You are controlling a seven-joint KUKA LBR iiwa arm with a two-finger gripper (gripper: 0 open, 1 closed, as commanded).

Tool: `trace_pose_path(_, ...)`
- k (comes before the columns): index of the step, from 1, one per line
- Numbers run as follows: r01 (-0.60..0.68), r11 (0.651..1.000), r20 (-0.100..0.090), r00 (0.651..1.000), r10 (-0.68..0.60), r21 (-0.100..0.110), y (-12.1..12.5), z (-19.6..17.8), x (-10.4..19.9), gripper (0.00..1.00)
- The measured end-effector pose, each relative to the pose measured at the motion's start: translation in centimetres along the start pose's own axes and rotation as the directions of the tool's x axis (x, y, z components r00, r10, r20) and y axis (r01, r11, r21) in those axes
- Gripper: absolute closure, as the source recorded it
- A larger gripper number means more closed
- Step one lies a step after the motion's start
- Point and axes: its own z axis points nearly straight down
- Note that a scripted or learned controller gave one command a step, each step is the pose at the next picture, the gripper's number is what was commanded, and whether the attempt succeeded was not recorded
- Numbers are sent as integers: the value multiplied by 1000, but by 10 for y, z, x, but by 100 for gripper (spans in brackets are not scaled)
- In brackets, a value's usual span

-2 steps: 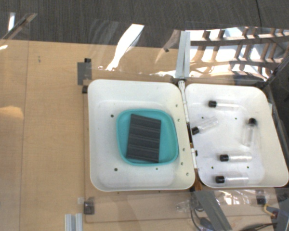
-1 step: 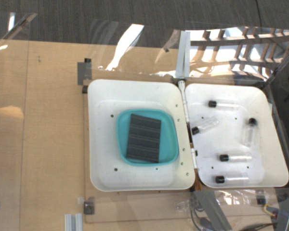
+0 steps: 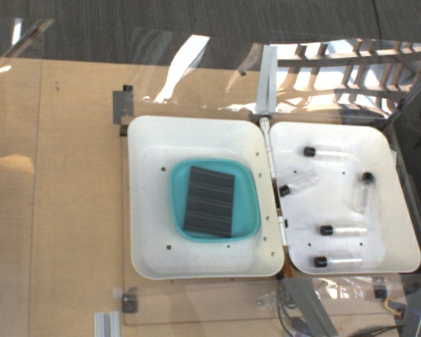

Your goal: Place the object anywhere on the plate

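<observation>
Plainly, the wooden tabletop (image 3: 56, 188) carries two white bins side by side, the left bin (image 3: 147, 251) and the right bin (image 3: 396, 209), touching along a shared middle edge. In the left bin sits a teal plate (image 3: 179, 188), roughly central. A dark ribbed slab (image 3: 210, 202) lies flat on it, well inside the rim and turned a little askew.

If that slab is the object meant, I judge the placing done, with nothing left but to keep clear of it. How the pincer stands, apart or together, I cannot tell.

The right bin holds five clear tubes with black caps: one near the top (image 3: 323, 151), one beside the middle edge (image 3: 297, 182), one upright on the far side (image 3: 363, 192) and two near the bottom (image 3: 342, 228) (image 3: 335, 260). They lie well apart from the plate. Should one of them be the object instead, the next move calls for a grasp on a thin, round, see-through tube that may roll away, then a carry over the ridge between the bins. The slab takes up much of the plate.
</observation>
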Motion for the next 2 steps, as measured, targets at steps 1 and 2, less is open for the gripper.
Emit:
trace_pose_path(1,0,1000,0,1000,0,0,0,0,0,0)
trace_pose_path(2,-1,1000,0,1000,1,0,0,0,0,0)
